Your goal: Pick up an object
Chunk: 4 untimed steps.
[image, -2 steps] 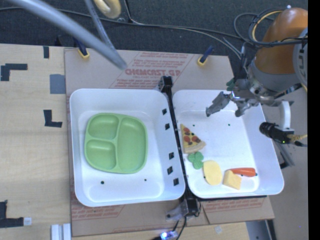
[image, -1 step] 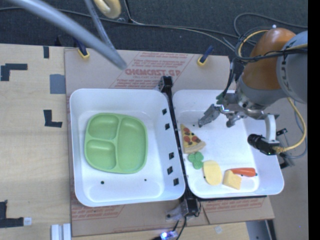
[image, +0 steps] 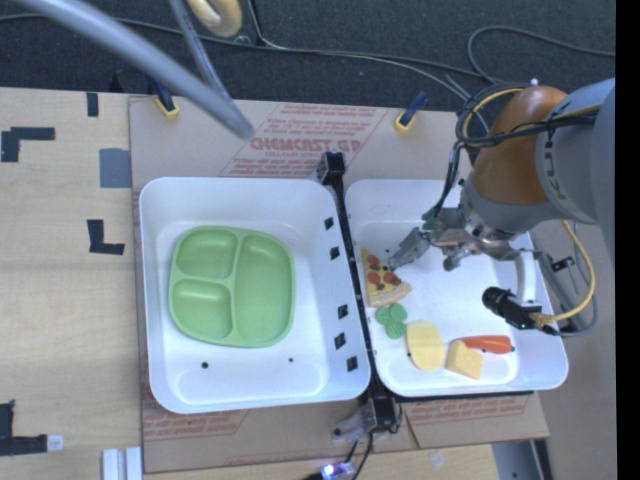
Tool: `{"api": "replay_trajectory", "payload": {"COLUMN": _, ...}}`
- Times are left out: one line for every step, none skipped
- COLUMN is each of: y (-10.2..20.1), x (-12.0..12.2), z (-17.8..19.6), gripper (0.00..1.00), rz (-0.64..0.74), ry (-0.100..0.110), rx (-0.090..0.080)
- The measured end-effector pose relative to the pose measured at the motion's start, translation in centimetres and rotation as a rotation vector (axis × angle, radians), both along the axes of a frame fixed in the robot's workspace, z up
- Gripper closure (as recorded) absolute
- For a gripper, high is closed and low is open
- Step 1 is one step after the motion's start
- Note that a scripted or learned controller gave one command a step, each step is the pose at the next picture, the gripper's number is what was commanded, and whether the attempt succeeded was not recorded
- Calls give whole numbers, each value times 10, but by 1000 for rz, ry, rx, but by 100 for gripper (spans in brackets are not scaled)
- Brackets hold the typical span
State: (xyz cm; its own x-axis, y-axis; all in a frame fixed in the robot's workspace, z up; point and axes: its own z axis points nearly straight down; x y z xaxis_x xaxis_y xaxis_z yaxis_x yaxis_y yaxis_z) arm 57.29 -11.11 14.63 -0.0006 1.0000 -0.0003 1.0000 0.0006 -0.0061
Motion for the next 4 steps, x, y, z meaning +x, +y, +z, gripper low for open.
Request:
{"api": "replay_trajectory", "payload": {"y": 1, "x": 1, "z": -62, "gripper": 0, "rz": -1, "ry": -8, "rx": -1}}
{"api": "replay_trajectory", "payload": {"y": 4, "x": 4, "z": -46, "gripper": 100, "rz": 3, "ry": -12, "rx": 5}}
{"api": "replay_trajectory", "payload": {"y": -1, "x": 11, "z": 13, "gripper": 100, "rz": 1, "ry": -10, "rx": -1}}
{"api": "replay_trajectory", "payload": {"y": -1, "x": 12, "z": 67, "gripper": 100, "rz": 1, "ry": -11, "rx": -1}}
